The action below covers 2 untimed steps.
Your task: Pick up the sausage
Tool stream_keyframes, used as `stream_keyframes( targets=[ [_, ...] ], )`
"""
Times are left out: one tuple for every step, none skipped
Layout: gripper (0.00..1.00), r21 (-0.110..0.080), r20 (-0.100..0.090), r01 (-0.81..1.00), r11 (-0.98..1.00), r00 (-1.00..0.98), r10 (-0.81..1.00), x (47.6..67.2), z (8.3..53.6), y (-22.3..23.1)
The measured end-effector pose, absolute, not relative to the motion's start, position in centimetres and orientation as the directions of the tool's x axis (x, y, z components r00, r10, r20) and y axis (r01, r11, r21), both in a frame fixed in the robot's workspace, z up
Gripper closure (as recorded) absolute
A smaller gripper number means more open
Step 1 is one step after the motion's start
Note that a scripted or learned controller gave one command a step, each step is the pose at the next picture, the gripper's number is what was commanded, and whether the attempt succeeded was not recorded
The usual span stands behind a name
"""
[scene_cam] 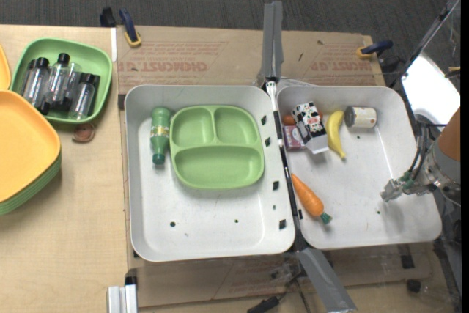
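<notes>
The jaws (396, 189) sit low at the right bin's (366, 220) right edge, can't tell their state, well apart from the sausage (360, 116), probably just staging.

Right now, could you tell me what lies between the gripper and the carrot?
Nothing: in the camera view, only bare white bin floor separates the gripper from the carrot.

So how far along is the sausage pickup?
Nothing looks done yet: the sausage lies at the back of the right bin, beside the banana. The gripper sits low near that bin's right side, apart from it. Reaching, grasping and lifting remain.
</notes>
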State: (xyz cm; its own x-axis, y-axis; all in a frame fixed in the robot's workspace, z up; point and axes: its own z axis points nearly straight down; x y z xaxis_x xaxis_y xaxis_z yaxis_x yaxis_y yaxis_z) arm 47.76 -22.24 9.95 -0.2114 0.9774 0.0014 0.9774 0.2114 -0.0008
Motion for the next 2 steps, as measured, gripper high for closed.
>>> stream_keyframes(
  targets=[
    [1.00,0.001,-0.001,0.925,0.380,-0.380,0.925,57.8,12.5,-21.7],
    [1.00,-0.001,0.002,0.838,0.546,-0.546,0.838,54.1,9.1,-22.2]
  ],
)
